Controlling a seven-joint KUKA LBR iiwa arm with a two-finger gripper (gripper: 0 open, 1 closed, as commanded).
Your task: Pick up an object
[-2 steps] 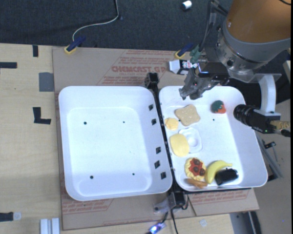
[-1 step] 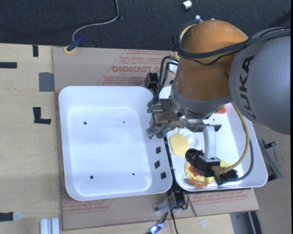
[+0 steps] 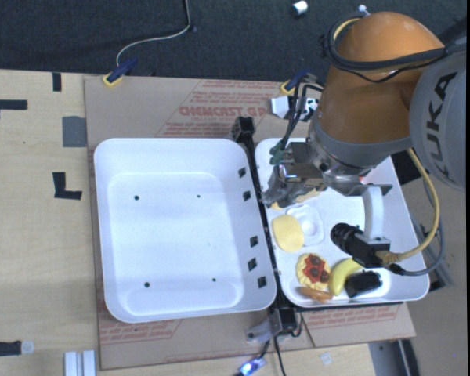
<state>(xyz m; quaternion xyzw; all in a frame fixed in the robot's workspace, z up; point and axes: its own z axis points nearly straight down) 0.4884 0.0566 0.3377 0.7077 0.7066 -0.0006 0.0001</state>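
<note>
In the right bin [image 3: 399, 211], at its left wall about midway from far to near: a yellow round piece [image 3: 287, 232], flat on the floor. Touching or just beside it on the right: a white rounded piece [image 3: 309, 225], hard to make out against the white floor. Nearer, toward the near left corner: a toy pizza slice [image 3: 313, 271] with red topping. Just right of that, touching or nearly so: a yellow banana [image 3: 341, 276], curved and standing on end in the view. Against the banana's right side, at the near rim: a black block [image 3: 363, 283]. Just beyond the yellow round piece, over the far left part of the same bin and close to the dividing wall: the gripper [image 3: 286, 185], pointing down and to the left. Cannot tell whether spread apart or closed, nor whether touching anything; nothing seen clamped in it. Above and to the right of it: the arm [image 3: 380, 61], broad orange band over grey, covering the bin's far right part. To the left, side by side with the right bin: the left bin [image 3: 172, 225], with small black tabs along the shared wall. Under both: a brown cardboard sheet [image 3: 211, 116] with red print. Farther back, on dark matting: a thin pale cable [image 3: 153, 41].
</note>
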